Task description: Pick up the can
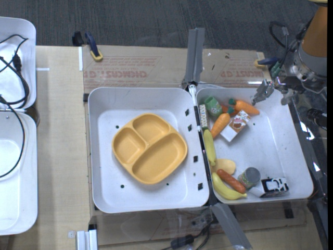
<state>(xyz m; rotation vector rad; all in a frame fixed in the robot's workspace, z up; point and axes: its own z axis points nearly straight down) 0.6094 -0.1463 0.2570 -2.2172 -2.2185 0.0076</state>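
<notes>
**At the near edge, a crowded can**

Left bin [99, 155] held a plate [150, 148]. Right bin's near edge: the can [250, 177] lay touching a sausage [229, 180] and banana [227, 189], risking a snagged neighbour or a roll. Gripper [265, 91] hung over the far edge; whether wide or narrow, I could not tell.

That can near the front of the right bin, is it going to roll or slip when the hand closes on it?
The can seems tilted or on its side, so its round wall may roll if nudged. The metal looks smooth, likely slippery. A chili and a banana crowd its left side, which may block rolling that way.
</notes>
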